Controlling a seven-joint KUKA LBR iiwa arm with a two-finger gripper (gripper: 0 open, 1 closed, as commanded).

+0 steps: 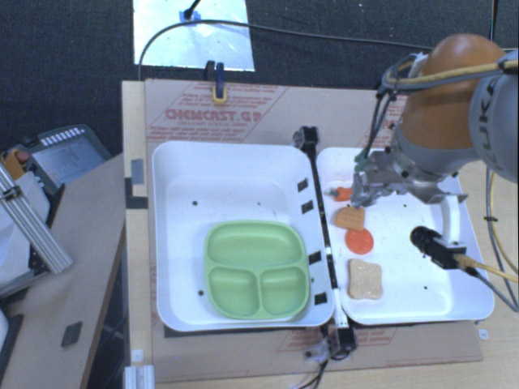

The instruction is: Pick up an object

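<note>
Two shallow white bins are seen side by side on the desk, the left bin [174,217] carrying a green divided plate [257,268] and the right bin [405,290] holding several small pieces of toy food. A tan cracker-like square [350,218] is found directly under the tool [362,194], just beside or touching its tip, with an orange round slice [359,241] below it, a pale toast-shaped piece [365,279] nearer the front wall, and a small orange scrap [344,193] to the tool's left. Whether the tool is parted or closed cannot be told, as it is masked by the wrist. The tan square is judged light, stiff and flat; it would best be taken across two opposite edges, since little height is offered and the smooth bin floor may let it slide.
</note>
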